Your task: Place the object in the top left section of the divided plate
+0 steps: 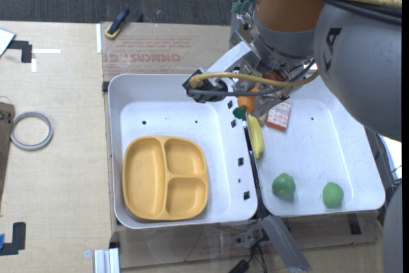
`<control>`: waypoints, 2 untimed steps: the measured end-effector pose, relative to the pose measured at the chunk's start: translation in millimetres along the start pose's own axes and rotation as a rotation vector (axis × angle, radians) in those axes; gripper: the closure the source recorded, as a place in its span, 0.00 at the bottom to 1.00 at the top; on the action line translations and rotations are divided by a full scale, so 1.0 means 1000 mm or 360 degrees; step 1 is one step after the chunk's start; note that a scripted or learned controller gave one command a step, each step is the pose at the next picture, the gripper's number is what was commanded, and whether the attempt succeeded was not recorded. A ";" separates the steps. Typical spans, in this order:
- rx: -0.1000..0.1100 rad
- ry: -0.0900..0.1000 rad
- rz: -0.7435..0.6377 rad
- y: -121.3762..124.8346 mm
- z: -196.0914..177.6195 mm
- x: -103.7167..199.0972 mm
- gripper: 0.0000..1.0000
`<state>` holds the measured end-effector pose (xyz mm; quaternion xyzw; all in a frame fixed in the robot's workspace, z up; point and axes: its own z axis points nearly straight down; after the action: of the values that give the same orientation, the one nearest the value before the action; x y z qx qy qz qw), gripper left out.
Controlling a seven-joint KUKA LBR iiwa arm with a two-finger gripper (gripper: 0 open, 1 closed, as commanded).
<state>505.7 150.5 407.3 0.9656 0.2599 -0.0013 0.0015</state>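
Observation:
A yellow divided plate [126, 166] with three sections lies in the left bin [128, 96], toward its front. My gripper [254, 91] hangs over the far left corner of the right bin [358, 137], mostly hidden under the wrist and its cables. A small orange object [246, 101] shows right beneath it; whether it is held I cannot tell. A yellow banana [256, 135] lies just in front of it along the divider between the bins. A red and white box [278, 116] sits beside the banana.
Two green round fruits [284, 185] [332, 194] rest near the right bin's front. A yellow hose with a black end [208, 84] juts from the wrist over the left bin. A tape roll [29, 130] lies on the bench at left, with cardboard [160, 51] behind the bins.

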 end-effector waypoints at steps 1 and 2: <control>-0.0004 -0.0005 0.0004 0.001 -0.008 0.000 1.00; 0.0000 0.0000 0.0518 -0.060 0.139 0.051 1.00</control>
<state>519.8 227.3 268.1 0.9950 0.0999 -0.0011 0.0015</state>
